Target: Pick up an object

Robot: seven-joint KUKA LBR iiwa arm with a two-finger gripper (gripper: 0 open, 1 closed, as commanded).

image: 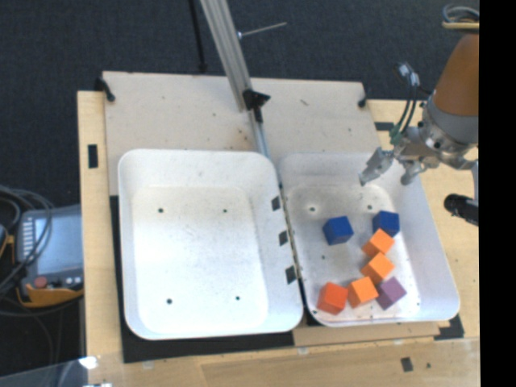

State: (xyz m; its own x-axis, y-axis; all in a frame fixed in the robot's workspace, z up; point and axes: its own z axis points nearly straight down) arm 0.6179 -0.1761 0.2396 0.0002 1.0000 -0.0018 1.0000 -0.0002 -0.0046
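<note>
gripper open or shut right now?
Open. The gripper hangs over the right bin with its two fingers spread apart, nothing between them.

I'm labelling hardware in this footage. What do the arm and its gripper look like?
The arm has an orange band over a grey wrist section, with thin cables looping beside it. The gripper is metallic grey, with two pale, slim fingers.

A slanted silver aluminium rail (pixel 230 43) is rising behind the pale wooden tabletop (pixel 93 216); a grey handheld pendant (pixel 44 252) is lying at left.
</note>
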